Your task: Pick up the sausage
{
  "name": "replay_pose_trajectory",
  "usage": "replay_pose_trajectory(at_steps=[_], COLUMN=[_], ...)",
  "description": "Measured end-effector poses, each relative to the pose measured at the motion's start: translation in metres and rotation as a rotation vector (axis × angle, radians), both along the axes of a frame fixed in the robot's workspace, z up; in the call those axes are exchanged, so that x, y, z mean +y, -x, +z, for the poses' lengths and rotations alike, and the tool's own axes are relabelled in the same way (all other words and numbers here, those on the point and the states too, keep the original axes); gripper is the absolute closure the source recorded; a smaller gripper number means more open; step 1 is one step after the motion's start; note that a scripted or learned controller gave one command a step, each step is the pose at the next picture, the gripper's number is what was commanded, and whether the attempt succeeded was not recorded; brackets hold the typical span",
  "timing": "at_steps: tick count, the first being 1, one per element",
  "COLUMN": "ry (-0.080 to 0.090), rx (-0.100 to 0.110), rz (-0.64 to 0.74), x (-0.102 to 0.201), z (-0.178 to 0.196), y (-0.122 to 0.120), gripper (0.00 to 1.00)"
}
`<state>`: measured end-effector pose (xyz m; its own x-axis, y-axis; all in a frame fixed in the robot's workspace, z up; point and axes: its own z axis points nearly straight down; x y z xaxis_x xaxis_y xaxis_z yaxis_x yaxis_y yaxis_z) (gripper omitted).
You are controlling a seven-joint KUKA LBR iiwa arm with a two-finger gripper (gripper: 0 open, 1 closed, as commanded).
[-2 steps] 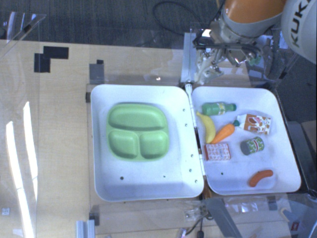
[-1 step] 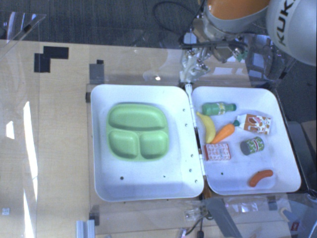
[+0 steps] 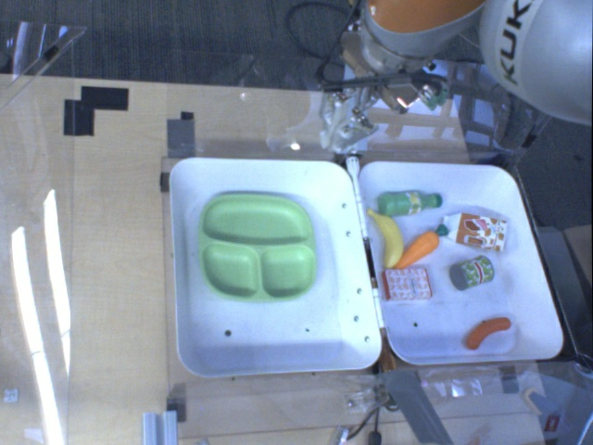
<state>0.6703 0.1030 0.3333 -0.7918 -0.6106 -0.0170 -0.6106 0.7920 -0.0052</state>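
The sausage (image 3: 487,333), a smooth, curved orange-red link, lies in the right bin (image 3: 528,219) near its front edge, well apart from the hand (image 3: 347,123), which hangs over the bench (image 3: 102,276) just behind the seam between the bins; whether it is open or closed cannot be told. Nearer the hand in the same shallow white bin lie a green bottle (image 3: 409,202), a yellow banana (image 3: 388,236), an orange carrot (image 3: 418,247), a printed carton (image 3: 476,231), a small green can (image 3: 472,273) and a flat red-patterned packet (image 3: 407,285). The left bin (image 3: 278,350) holds a green moulded tray (image 3: 258,246) with three compartments.
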Motion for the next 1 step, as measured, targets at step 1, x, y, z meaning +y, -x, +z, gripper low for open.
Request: replay_pose_trajectory(at_steps=[1], ry=[-0.007], rx=[-0.016], rz=[-0.003], x=[0.0014], z=[0.0134], y=[-0.0021], gripper=[1.0])
